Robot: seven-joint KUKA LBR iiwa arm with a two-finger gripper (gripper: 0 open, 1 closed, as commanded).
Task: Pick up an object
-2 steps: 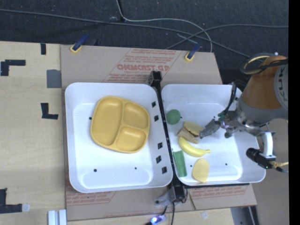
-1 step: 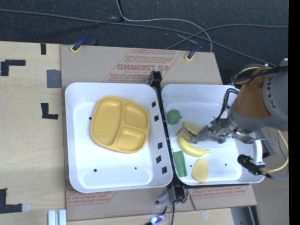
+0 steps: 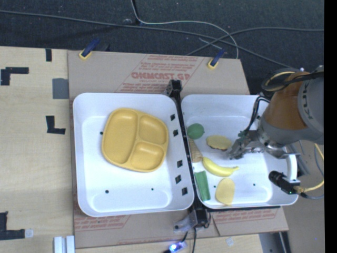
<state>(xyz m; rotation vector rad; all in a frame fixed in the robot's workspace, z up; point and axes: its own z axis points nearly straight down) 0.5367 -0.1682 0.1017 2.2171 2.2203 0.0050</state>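
Two bins (image 3: 84,141), yellow tray (image 3: 134,139) left, banana (image 3: 218,167) right

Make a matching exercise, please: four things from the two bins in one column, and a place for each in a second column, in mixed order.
Things:
1. yellow divided plate
2. green ball
3. banana
4. green stick

Places:
A. left edge of the right bin, near its front
B. left bin
C. middle of the right bin, below the gripper
D. right bin, near the divider, toward the back

Pairs: 1-B, 2-D, 3-C, 4-A
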